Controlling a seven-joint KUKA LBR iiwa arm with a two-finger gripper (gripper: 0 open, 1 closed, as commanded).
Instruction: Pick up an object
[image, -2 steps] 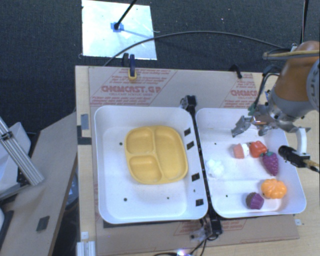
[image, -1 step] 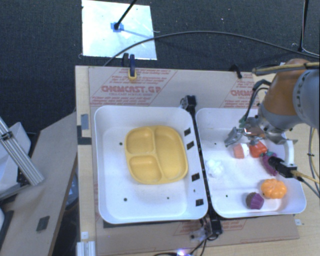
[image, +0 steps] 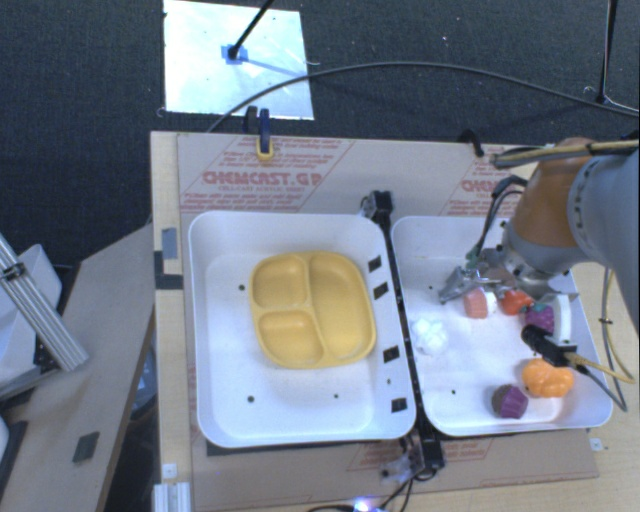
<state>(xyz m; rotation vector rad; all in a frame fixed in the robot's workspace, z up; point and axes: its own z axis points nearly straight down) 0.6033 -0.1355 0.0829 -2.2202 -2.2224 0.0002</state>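
In the right bin (image: 445, 240), my gripper (image: 460, 286) hangs low over the upper middle of the floor, the arm (image: 560, 210) reaching in from the right. A small pink object (image: 476, 304) lies right below and beside the gripper; whether they touch I cannot tell. A red-orange piece (image: 515, 300) and a magenta piece (image: 541, 317) lie just to its right. Further toward the front are an orange object (image: 548, 379) and a purple object (image: 509, 402). A small white lump (image: 430, 334) rests near the bin's left wall.
The left bin (image: 215, 300) holds a yellow divided plate (image: 308, 308) in its middle. A black-clipped divider (image: 392, 300) separates the two bins. Cables run across the bench behind the bins.
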